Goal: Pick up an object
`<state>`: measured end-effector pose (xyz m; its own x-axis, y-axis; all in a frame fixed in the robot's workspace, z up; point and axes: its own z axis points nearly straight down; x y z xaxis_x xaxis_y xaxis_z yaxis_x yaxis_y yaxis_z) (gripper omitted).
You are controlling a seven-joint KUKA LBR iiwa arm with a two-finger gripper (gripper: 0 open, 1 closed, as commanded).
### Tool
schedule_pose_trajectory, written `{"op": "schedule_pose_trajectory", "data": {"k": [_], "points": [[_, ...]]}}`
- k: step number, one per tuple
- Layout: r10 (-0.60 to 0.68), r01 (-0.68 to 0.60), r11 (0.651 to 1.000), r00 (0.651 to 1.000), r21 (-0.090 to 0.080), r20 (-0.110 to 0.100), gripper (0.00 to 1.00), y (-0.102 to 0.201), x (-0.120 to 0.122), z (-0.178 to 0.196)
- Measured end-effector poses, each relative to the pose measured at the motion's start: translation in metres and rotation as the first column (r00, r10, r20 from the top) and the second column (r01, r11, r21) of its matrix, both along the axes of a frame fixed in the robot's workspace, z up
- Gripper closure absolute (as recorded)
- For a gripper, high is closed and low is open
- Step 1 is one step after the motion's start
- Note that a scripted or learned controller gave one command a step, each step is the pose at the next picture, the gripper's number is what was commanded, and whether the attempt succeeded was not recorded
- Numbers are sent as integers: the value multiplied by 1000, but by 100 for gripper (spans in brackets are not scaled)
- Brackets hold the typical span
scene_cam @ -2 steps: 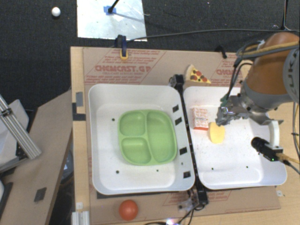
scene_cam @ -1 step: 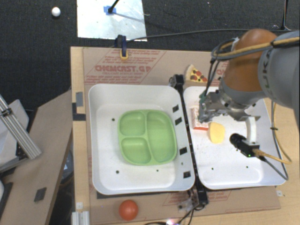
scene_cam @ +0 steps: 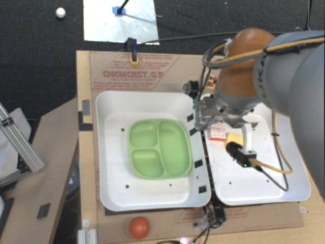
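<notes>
- 1 orange ball [scene_cam: 138, 227] is sitting on the brown cardboard sheet [scene_cam: 147, 65], just in front of the left bin's near rim and apart from it.
- The left bin [scene_cam: 109, 136], 1 of 2 white bins standing side by side, is holding a green plate [scene_cam: 160, 149]. The plate has 3 compartments and is lying flat around the middle of the bin, closer to the wall shared with the other bin.
- The right bin [scene_cam: 284, 187] is holding a red-and-white packet [scene_cam: 217, 133], lying flat in its far-left part.
- 1 yellow piece [scene_cam: 234, 136] is lying just beside the packet, on the side away from the left bin. Whether the 2 are touching cannot be told.
- The gripper [scene_cam: 202, 117] is hanging at the divide between the 2 bins, over the right bin's far-left corner and just beside the packet. Whether it is apart or together cannot be told.
- The grey arm [scene_cam: 289, 80], with its orange band [scene_cam: 249, 60], is reaching in from the right and is covering the right bin's far side.
- 1 blue clamp [scene_cam: 131, 46] is gripping the far edge of the cardboard sheet.
- 1 pale sheet [scene_cam: 119, 22] is lying on the dark surface beyond and is carrying a small blue piece [scene_cam: 121, 10].
- 1 white ball [scene_cam: 61, 12] is resting on the dark surface, left of the pale sheet.
</notes>
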<state>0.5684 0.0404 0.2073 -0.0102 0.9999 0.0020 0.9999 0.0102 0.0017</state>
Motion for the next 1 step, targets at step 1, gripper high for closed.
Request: {"op": "schedule_pose_trajectory", "data": {"k": [1], "points": [[0,0,1000,1000,0,3,100,58,23,5]]}}
